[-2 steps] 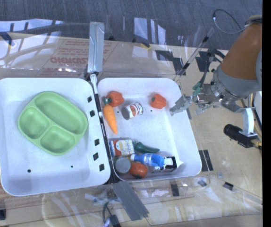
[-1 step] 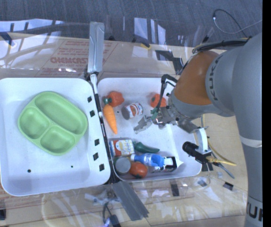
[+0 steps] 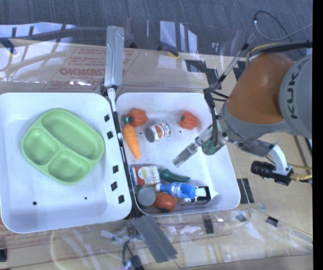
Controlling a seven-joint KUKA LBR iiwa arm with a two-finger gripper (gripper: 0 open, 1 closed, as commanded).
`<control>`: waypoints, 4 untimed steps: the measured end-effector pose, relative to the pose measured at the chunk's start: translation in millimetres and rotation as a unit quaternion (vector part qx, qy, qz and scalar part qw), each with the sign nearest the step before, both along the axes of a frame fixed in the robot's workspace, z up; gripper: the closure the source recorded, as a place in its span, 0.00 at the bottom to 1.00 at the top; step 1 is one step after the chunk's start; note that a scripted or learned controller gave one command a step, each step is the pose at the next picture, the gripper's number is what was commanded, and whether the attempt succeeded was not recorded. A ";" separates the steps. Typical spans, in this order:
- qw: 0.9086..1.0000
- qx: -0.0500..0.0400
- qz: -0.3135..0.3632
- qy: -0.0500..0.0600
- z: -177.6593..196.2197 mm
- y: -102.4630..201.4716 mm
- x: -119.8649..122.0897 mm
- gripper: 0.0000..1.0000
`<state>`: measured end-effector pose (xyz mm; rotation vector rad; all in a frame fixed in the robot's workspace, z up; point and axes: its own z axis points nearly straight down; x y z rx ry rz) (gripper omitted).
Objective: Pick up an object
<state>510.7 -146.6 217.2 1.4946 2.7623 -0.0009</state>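
the end effector (image 3: 179, 158) hovers over the right bin (image 3: 223, 167), its grip state indiscernible; the can (image 3: 158, 131), carrot (image 3: 131, 141) and other items lie ungrasped, pickup remaining.

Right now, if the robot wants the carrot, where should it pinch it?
Probably the thick orange top half of the carrot, coming straight down. It lies flat in the right bin, narrowing toward its lower tip, so the wide part gives more to hold. The bin wall runs close on its left, so fingers closing across it would have little room there.
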 end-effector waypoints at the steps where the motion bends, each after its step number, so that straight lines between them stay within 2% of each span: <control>1: 1.000 0.000 -0.012 0.000 -125.8 4.6 43.8 0.00; 2: 0.987 0.001 0.160 0.002 -125.6 -19.8 31.8 0.00; 3: 0.996 0.000 0.094 0.001 -104.8 9.2 76.4 0.00; 4: 0.995 0.000 0.096 0.001 -125.5 34.7 114.2 0.00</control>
